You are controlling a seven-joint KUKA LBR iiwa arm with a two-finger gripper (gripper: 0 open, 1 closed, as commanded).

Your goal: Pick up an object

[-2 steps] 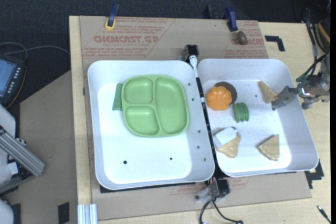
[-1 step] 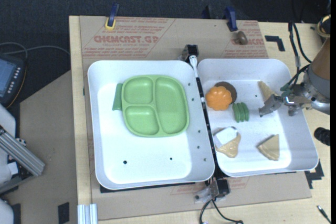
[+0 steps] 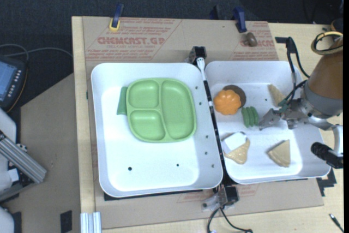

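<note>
The right bin [image 3: 245,66] holds several toy foods. An orange pumpkin-like piece [image 3: 227,101] lies at its left, with a dark brown piece [image 3: 238,89] just behind it. Beside them lies a small green ribbed piece [image 3: 250,117]. A white and tan slice [image 3: 236,147] and a tan wedge [image 3: 280,153] lie toward the front, and another tan piece [image 3: 276,94] sits at the back right. My gripper [image 3: 268,120] reaches in from the right, low over the bin floor. Its tip is just right of the green piece, and nothing shows in its grasp.
The left bin [image 3: 152,169] holds a green divided plate [image 3: 161,109]. A black divider with fasteners [image 3: 210,112] runs between the bins. Cables and a clamp [image 3: 289,52] stand at the right bin's far corner. The arm's orange band [image 3: 330,76] hangs over the right rim.
</note>
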